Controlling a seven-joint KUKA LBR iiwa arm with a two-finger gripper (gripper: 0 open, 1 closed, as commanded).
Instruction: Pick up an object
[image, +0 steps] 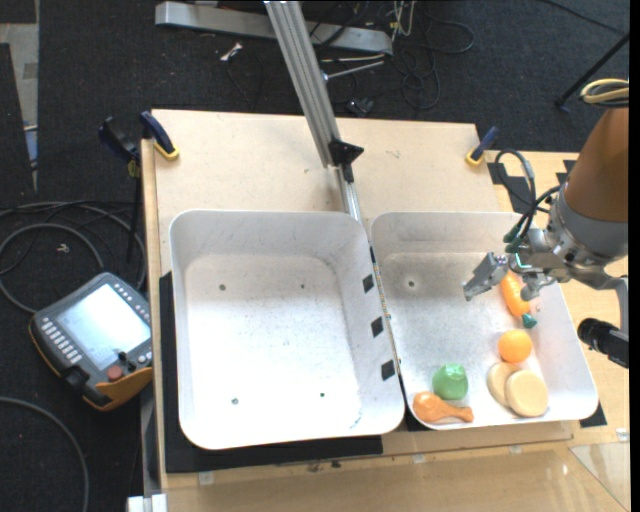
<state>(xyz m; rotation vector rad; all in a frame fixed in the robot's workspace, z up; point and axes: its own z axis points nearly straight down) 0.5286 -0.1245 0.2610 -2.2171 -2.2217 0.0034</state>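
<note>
The right bin (430, 250) holds several small items along its near right side. An orange carrot-like piece (514, 298) with a teal tip lies by the right wall. Below it sit an orange ball (515, 346), two pale beige rounds (520, 390), a green object (451, 381) and an orange-tan drumstick shape (442, 408). My gripper (503, 282) hangs over the right bin's right half, open, its fingers spread. The left finger (482, 278) points toward the bin's middle. The carrot-like piece lies just under the right finger, and nothing is clamped.
The left bin (190, 300) stands beside the right one, their walls meeting at the centre. A slanted metal rail (312, 90) crosses the back of the bench. A teach pendant (95, 340) lies on the floor at the left.
</note>
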